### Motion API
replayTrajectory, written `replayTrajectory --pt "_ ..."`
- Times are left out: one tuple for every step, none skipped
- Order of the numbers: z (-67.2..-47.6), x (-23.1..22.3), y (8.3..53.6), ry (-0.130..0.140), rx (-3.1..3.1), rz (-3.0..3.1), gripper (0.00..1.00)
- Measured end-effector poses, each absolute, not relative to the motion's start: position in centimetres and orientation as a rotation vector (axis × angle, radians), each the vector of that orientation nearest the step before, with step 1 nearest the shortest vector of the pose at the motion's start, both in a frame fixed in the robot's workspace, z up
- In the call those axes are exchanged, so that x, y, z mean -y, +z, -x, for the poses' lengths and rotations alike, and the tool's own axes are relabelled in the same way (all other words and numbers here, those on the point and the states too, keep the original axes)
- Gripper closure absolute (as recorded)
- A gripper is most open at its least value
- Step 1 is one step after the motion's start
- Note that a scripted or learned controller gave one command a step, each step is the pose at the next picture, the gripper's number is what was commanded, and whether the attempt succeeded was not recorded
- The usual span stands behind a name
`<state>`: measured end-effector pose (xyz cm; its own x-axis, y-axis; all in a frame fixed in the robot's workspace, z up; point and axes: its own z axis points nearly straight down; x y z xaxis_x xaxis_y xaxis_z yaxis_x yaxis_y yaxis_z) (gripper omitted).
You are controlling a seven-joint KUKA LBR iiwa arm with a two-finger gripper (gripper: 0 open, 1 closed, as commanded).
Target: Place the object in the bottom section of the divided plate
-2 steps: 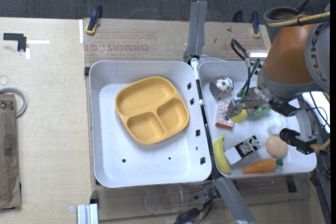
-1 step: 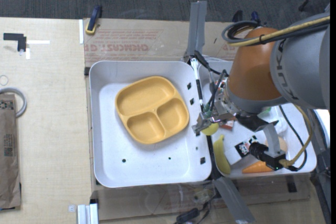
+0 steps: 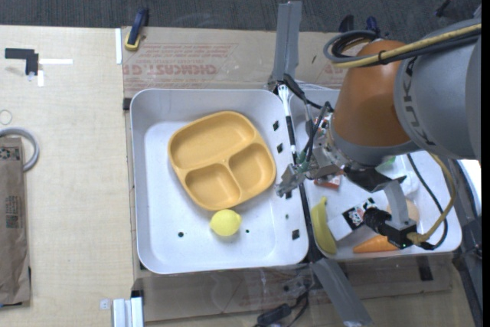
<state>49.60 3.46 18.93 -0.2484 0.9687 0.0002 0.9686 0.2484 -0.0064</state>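
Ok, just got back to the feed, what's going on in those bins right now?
The grey arm with the orange band is reaching over the right white bin, which holds a yellow banana-shaped piece, an orange carrot-shaped piece and other small items. Its tool sits low near the divider between the bins, too cluttered to read. In the left white bin, the yellow divided plate has nothing in its sections, and a small yellow ball lies on the bin floor just below it.

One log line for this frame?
arm: above right bin | divided plate: left bin, sections bare | yellow ball: beside plate's lower edge
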Motion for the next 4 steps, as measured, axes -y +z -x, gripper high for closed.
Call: replayTrajectory --pt "-57.2 -2.3 19.0 0.005 2.734 1.547 0.0" --pt "-57.2 -2.2 19.7 0.009 2.734 1.544 1.0" --pt "-57.8 -7.8 19.0 0.004 2.69 1.621 1.0" --pt "-57.8 -7.7 19.0 0.005 2.691 1.619 0.0"
